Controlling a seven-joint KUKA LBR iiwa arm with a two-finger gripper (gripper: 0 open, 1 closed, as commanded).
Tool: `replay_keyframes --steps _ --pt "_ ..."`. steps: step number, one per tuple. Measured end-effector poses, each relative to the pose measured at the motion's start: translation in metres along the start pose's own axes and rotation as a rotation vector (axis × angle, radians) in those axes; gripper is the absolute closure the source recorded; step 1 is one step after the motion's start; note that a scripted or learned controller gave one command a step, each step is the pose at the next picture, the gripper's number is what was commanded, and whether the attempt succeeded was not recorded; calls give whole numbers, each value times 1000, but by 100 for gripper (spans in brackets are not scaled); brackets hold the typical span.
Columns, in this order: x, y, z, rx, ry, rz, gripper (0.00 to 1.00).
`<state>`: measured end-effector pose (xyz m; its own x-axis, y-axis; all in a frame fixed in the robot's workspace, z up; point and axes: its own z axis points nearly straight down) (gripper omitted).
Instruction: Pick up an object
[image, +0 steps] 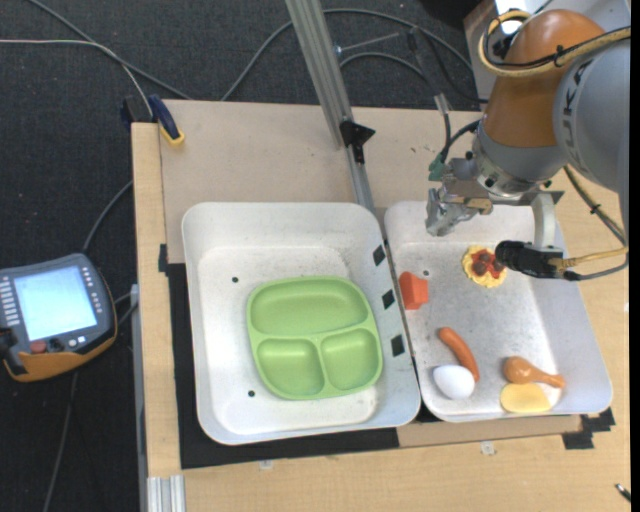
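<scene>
In the right bin (520, 320) lie several toy foods. An orange block (414, 291) sits by the left wall. A small pizza slice with red toppings (483, 266) lies near the back. Toward the front are an orange sausage (458, 350), a white egg (453, 382), a chicken drumstick (530, 373) and a pale yellow piece (527, 399). My gripper (441, 222) hangs over the bin's back left corner, above and behind the orange block, with nothing seen between its fingers.
The left bin (215, 330) holds a green divided plate (314, 334). A metal pole (330, 90) slants up behind the bins. A teach pendant (50, 315) lies off the bench at the left. A black cable fitting (530, 259) hangs beside the pizza slice.
</scene>
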<state>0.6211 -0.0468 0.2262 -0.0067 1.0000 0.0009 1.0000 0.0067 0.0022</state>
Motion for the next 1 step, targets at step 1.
replay_keyframes --steps 1 --pt "52 15 9 0 0 0 100"
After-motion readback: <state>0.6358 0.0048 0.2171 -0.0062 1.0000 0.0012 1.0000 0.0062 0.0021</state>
